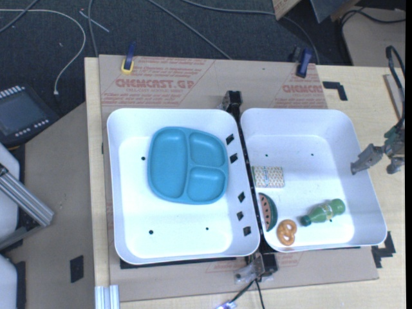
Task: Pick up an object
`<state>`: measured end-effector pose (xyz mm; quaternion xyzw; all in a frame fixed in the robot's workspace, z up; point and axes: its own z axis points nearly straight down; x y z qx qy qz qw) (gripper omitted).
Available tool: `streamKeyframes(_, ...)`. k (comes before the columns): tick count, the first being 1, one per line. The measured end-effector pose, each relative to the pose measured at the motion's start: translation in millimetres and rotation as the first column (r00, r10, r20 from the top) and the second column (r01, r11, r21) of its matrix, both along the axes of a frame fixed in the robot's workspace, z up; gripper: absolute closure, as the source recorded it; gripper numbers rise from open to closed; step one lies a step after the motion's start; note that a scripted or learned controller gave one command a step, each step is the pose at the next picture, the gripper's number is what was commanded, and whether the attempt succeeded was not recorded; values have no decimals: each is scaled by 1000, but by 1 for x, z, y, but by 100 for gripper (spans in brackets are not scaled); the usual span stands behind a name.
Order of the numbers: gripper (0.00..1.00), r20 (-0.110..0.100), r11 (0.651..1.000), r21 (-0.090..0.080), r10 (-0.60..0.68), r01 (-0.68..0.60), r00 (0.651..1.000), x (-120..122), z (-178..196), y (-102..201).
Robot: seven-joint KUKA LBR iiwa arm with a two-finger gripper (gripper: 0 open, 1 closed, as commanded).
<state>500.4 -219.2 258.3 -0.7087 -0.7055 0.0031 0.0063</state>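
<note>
Small green plastic bottle (324,212) lies beside a glossy pretzel (286,232), watermelon slice (267,210) and speckled sponge (268,176); grey gripper (370,158) at bin rim, grip state unreadable.

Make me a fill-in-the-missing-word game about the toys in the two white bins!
1. The blue plate has ____ compartments.
2. The blue plate lies in the ____ bin.
3. The green bottle lies in the right bin, beside the ____.
4. The watermelon slice rests against the right bin's ____ wall.

Missing words: three; left; pretzel; left
</note>
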Motion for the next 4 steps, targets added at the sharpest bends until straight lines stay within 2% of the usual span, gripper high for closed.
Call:
streamKeyframes(1, 0, 13, 1000, -4, 5, -5, 1000, 3, 7, 1)
streamKeyframes(3, 0, 9, 1000, -2, 4, -4, 1000, 0, -78, 3)
streamKeyframes(4, 0, 8, 1000, -1, 4, -4, 1000, 0, -141, 2)
